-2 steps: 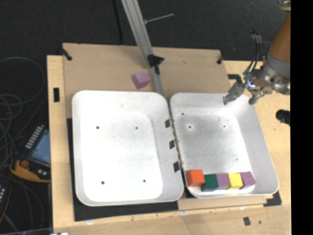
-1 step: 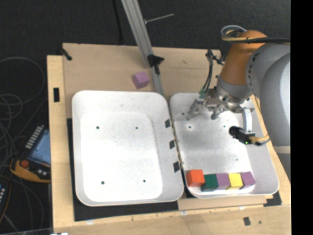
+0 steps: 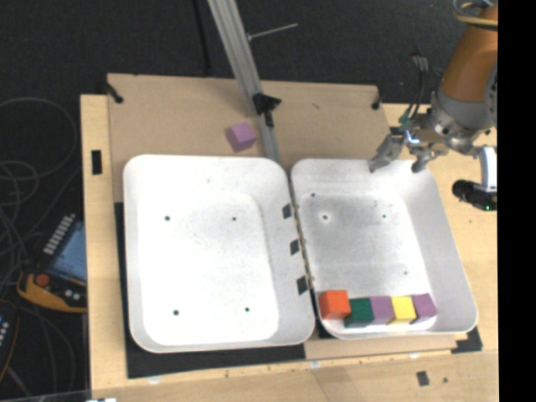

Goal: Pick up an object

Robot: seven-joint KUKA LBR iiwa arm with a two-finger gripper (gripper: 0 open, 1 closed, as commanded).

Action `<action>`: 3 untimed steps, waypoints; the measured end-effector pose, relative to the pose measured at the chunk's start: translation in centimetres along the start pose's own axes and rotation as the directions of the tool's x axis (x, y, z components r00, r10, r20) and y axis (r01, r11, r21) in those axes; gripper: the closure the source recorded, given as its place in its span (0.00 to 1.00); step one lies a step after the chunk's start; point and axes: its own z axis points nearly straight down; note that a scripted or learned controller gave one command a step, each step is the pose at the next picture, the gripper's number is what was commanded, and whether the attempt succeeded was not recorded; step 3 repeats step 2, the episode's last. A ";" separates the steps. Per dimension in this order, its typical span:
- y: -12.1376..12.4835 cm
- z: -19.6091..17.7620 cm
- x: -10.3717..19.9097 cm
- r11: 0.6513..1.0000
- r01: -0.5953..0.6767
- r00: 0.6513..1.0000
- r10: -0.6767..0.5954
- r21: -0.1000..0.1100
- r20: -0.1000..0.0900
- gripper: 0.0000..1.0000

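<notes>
The 5 small solid-looking cubes sit in a row along the bottom edge of the right-hand shallow white bin (image 3: pixel 435 224), in the lower right of the frame: an orange cube (image 3: pixel 335 302), a green cube (image 3: pixel 361 311), a lilac cube (image 3: pixel 382 308), a yellow cube (image 3: pixel 404 308) and a second lilac cube (image 3: pixel 424 305). They touch side by side and press against the bin's lower wall. I judge them light, stiff and not fragile, with flat faces that suit a 2-finger pinch. Packed this tightly, only the faces toward and away from the wall look reachable; the orange cube at the row's left end offers 1 extra free side.

My two-finger gripper (image 3: pixel 400 155) hangs at the upper right of the same bin, near its top rim, well apart from the row. Its fingers are spread and hold nothing.

A stray purple cube (image 3: pixel 241 136) lies on the brown board above the left-hand white bin (image 3: pixel 138 249).
</notes>
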 end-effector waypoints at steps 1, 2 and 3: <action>0.5 -1.0 14.0 1.000 0.013 1.000 -0.013 0.009 -0.009 0.00; -6.6 11.9 9.5 1.000 -0.001 1.000 0.001 0.012 -0.005 0.00; -6.6 11.9 9.5 1.000 -0.001 1.000 0.001 0.012 -0.005 0.00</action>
